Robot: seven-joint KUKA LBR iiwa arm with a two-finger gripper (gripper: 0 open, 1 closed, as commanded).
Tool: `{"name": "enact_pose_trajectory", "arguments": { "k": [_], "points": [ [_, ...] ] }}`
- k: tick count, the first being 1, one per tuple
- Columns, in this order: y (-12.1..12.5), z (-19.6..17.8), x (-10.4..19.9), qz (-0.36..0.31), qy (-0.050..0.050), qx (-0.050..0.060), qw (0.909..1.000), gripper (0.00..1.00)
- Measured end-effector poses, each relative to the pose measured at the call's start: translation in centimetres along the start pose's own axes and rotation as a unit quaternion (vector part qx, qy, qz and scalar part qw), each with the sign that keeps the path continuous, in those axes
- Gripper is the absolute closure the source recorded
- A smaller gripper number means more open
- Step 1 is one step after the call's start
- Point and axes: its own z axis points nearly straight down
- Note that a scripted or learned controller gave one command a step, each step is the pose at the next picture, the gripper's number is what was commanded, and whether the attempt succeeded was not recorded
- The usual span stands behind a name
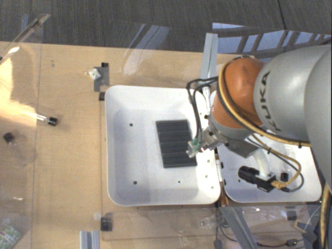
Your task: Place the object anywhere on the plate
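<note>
The big grey KUKA arm (290, 92) with its orange band fills the right of the frame, reaching over the seam between the two shallow white plastic bins. The left bin (129, 175) holds a dark grey ribbed rectangular plate (174, 143) near its centre-right. The right bin (306, 185) is mostly covered by the arm. The gripper (194, 148) sits at the plate's right edge; whether it is released or clenched cannot be told, and the object is not discernible.
</note>
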Motion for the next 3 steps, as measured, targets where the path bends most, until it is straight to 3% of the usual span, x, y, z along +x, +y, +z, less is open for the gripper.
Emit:
{"name": "enact_pose_trajectory", "arguments": {
  "k": [1, 2, 3],
  "points": [
    [1.6, -3.3, 6.9, -0.018, 0.000, -0.002, 0.9998, 1.00],
    [4.8, 2.3, 13.2, -0.199, 0.000, 0.000, 0.9800, 1.00],
    [13.1, -4.7, 8.5, -0.329, -0.001, -0.002, 0.9444, 1.00]
  ]
}}
